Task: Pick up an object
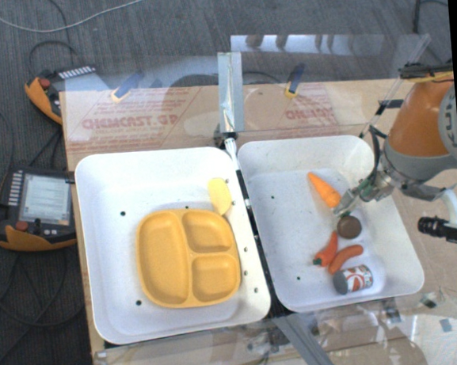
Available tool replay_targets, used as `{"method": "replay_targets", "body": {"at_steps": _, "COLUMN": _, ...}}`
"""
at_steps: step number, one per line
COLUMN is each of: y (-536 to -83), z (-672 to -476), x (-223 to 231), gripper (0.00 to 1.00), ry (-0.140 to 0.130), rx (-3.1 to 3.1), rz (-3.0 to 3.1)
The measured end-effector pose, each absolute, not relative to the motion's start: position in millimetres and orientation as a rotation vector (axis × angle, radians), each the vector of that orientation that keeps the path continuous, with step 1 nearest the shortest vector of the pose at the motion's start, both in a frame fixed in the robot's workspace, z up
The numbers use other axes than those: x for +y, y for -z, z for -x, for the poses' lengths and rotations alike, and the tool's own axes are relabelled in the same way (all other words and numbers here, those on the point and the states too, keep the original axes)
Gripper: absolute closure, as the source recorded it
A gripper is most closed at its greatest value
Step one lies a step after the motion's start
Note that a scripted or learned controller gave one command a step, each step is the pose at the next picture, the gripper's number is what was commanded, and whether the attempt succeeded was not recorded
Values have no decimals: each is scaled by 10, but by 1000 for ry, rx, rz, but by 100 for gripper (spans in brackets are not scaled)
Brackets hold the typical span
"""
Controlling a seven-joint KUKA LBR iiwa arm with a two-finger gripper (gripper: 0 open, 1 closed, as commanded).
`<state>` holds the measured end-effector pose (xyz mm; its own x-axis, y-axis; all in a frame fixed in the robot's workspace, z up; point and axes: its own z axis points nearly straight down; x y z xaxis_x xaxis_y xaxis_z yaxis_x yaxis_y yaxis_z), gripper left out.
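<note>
Five items sit in right bin (395,274); tool (349,200) beside carrot (323,189), opening state unclear. Centre over carrot, then descend squarely.

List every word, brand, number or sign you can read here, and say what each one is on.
"CHEMCAST" plus blurred trailing characters: red print on the brown paper-covered sheet behind the left white bin.
More red print at the sheet's right end: too blurred to read.
Small silver can's red label: too small.
Handheld pendant's screen: too small.
</note>
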<state>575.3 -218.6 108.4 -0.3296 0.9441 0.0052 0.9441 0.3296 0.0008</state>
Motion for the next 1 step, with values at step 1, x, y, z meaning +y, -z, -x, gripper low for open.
{"method": "replay_targets", "body": {"at_steps": 1, "y": -1758, "z": -6026, "x": -1427, "gripper": 100, "ry": 1, "rx": -2604, "rz": 1754}}
